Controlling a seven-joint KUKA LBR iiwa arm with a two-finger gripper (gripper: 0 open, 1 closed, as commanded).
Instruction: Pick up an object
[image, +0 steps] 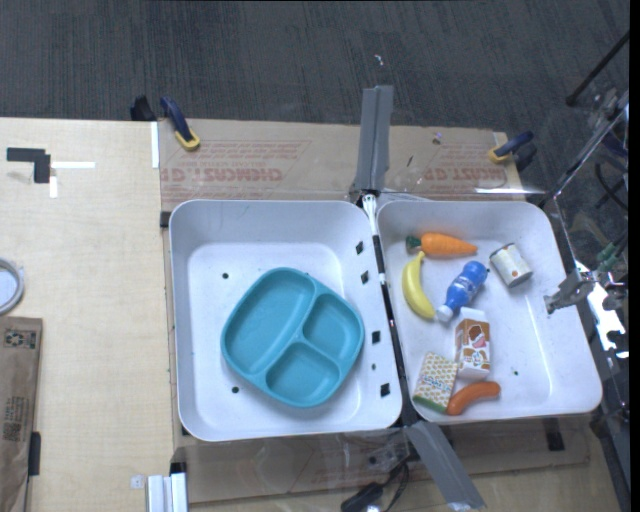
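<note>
Right bin (560, 390), seven objects, one of each: silver can (511, 265) nearest the tool (563, 296); blue bottle (463, 286), yellow banana (415, 287) and orange carrot (447, 243) farther off; juice carton (473, 345), patterned packet (436, 380) and orange sausage (472, 396) listed nearer the camera. Left bin (190, 300), farthest from the tool: one blue divided tray (292, 337). How far the tool is opened cannot be told; nothing is seen held.

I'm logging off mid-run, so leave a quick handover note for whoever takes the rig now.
Gripper: at the right bin's right rim, nothing seen in it; finger state unclear.
Right bin holds: carrot, banana, blue bottle, can, juice carton, cracker box, sausage.
Left bin: blue divided plate.
Done: nothing picked.
Left: pick up one object.
</note>
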